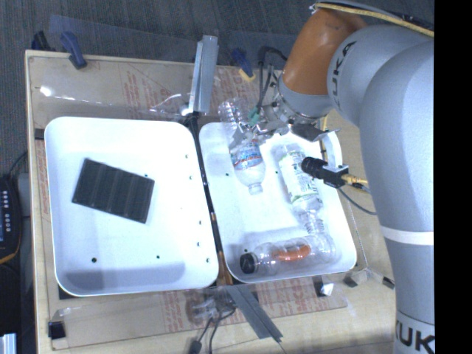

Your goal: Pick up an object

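Claw (259,127) sits low at the far end of the right bin (221,198), tucked under the orange wrist band (317,46). From my screen I cannot tell what state it is in; the wrist housing and cabling crowd over it. It hangs right at the top of a clear water bottle (247,161), which lies along the bin floor with its cap pointing toward the near side. Whether there is contact, I can't say.

Next out, just beside that one, a second bottle with a white and green label (299,177), roughly parallel to the first. A black fitting with a brass tip (324,172) juts from the arm over it.

At the near end of the right bin a third clear bottle (284,255) lies crosswise, black cap to the left, something orange inside. All three lie flat rather than standing, so a top-down pinch across the body looks like the way in.

Left bin (66,271) holds a dark ribbed flat panel (114,190), lying at a slant, well apart from the arm's work.

My read: the approach targets the nearest bottle at the far end, likely because it lies clear of the bin wall; nothing is lifted yet. Slick round plastic may roll out of a pinch
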You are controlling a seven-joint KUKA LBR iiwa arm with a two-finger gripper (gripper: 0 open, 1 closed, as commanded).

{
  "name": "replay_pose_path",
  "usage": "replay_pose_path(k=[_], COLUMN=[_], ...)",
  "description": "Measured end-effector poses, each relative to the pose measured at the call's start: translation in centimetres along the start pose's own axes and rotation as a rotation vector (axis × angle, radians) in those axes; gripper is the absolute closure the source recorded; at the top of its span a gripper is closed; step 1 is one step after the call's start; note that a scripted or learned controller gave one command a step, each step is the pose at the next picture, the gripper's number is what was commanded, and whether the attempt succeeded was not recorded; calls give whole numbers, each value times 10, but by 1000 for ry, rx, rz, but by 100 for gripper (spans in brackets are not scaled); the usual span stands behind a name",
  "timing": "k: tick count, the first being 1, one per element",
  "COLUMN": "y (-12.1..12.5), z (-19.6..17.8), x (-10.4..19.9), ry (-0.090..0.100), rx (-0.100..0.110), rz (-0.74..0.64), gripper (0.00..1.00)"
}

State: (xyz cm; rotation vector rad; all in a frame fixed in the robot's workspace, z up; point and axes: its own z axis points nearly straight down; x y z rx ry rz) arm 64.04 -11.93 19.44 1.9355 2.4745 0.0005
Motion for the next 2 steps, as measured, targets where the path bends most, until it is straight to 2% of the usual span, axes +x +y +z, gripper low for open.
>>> replay_pose_path(k=[1,2], y=[3,20], z=[17,-6], x=[6,14], ry=[-7,-1], rx=[5,1], rz=[-138,-37], gripper=[100,100])
